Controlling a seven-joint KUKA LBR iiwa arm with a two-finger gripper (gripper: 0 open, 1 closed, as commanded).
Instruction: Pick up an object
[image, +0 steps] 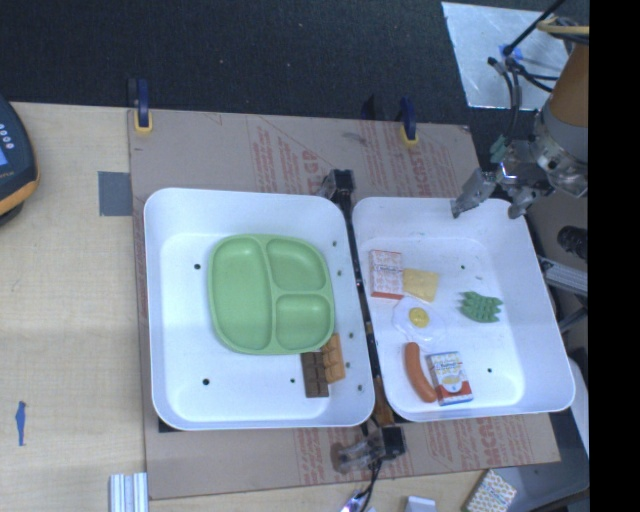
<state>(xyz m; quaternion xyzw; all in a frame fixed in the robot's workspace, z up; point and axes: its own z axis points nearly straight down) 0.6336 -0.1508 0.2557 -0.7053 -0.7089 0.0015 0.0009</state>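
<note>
The right bin (500, 225) holds several small items: a red-and-white packet (386, 273), a yellow cheese wedge (421, 285), a fried egg (417, 319), a green leafy piece (482, 307), a red sausage (418, 372) and a small carton (450, 377). My gripper (490, 199) hangs over the far right edge of that bin, open, its two fingers spread with nothing between them. It is well above and behind the items.
The left bin (170, 300) holds a green divided plate (271, 294) and a brown chocolate bar (323, 367) at its near right. Black clips sit between the bins at the far (341, 183) and near (385, 442) ends. A grey device (12, 160) lies far left.
</note>
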